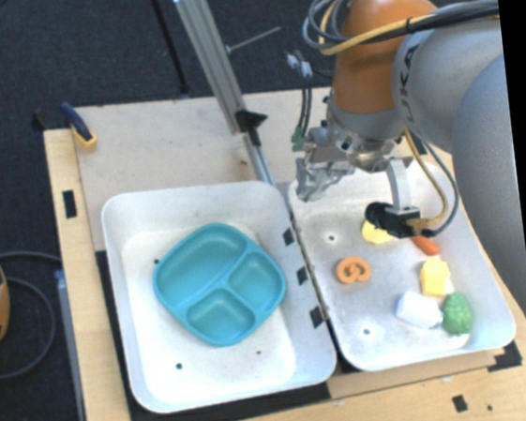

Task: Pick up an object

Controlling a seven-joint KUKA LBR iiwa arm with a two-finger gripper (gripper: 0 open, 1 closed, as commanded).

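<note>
We are viewing the bench (142, 143) under even, bright overhead light. The white bins (261, 356) are glaring mildly and losing surface texture; the orange band (377, 50) is carrying a soft highlight. Shadows are falling faint, and the frame is looking soft and grainy.

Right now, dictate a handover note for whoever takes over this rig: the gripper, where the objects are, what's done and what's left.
Gripper: over the upper-left corner of the right bin; open or shut unclear.
Right bin: orange pretzel, yellow piece, small orange piece, yellow block, white block, green broccoli, all lying on the floor.
Left bin: teal divided plate.
Done: nothing lifted yet.
Left: grasp one object and raise it.
</note>
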